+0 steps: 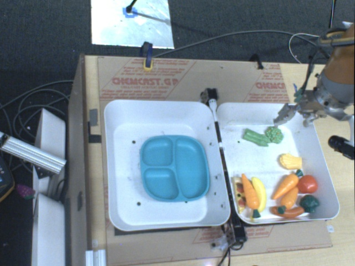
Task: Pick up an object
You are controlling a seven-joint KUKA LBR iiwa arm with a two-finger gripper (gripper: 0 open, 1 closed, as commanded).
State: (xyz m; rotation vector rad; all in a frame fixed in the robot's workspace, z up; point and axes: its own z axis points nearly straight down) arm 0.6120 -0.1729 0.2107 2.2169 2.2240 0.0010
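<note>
The right white bin (320,148) holds several toy foods. A green broccoli (273,134) lies next to a long green vegetable (255,137) near the bin's back. A yellow corn piece (290,161) sits lower right of them. Along the front are a carrot (284,185), a red tomato (307,183), a banana (258,192) and a smaller carrot (248,190). My gripper (293,118) hangs over the bin's back right part, just above and right of the broccoli. It is open, with nothing between its fingers.
The left white bin (122,148) carries a blue divided plate (174,167). A dark green piece (309,203) and an orange-red piece (288,210) lie at the right bin's front corner. Cables run over the bench behind the bins.
</note>
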